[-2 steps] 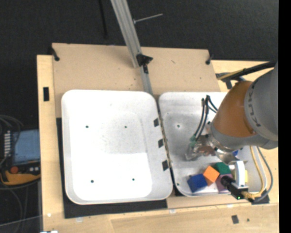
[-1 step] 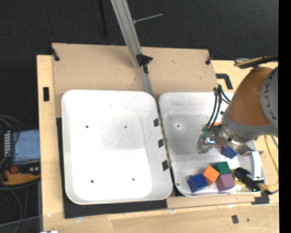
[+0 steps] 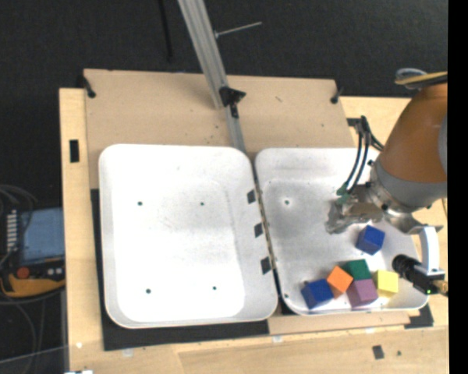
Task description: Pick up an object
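Note:
My gripper (image 3: 340,216) hangs over the middle of the right bin (image 3: 296,178), below the orange band of the arm. A blue cube (image 3: 370,239) lies just to its lower right, apart from the fingers. Near the bin's front edge sit a second blue cube (image 3: 317,293), an orange cube (image 3: 340,279), a green cube (image 3: 359,269), a purple cube (image 3: 363,292) and a yellow cube (image 3: 388,282), packed close together. Nothing shows between the fingers.
The left bin (image 3: 179,232) lies beside the right one, joined by small clips at the shared edge. A slanted metal rail (image 3: 207,45) rises from the back of the bench. Cables and a blue box (image 3: 39,236) sit off the bench at the left.

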`<state>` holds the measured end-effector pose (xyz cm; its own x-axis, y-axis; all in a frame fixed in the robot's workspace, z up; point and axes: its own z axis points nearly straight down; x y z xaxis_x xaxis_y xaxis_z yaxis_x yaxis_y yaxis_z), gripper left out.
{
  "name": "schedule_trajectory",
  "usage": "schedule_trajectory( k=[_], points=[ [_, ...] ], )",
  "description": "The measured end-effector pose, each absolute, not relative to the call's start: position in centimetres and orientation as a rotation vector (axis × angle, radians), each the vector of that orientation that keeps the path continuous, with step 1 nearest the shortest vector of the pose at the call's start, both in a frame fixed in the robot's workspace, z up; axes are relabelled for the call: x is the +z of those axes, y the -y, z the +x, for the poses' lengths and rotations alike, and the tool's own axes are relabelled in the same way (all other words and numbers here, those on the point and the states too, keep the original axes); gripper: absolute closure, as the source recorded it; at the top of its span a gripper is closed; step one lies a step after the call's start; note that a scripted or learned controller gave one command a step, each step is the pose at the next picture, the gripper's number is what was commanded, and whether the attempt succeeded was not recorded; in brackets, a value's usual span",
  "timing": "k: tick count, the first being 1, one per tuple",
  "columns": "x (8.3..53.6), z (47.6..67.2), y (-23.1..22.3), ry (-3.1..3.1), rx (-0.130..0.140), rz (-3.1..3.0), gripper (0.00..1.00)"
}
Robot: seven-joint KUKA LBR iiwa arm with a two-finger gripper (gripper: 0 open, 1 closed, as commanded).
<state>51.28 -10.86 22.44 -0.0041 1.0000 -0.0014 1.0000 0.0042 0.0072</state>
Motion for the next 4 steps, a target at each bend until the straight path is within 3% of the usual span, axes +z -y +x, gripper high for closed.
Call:
schedule_trajectory(
  k=[1, 4],
  points=[
    [23.9, 51.4, 10.9, -2.226, 0.004, 2.213, 1.00],
    [24.1, 53.1, -5.0, -2.229, 0.003, 2.212, 1.00]
  ],
)
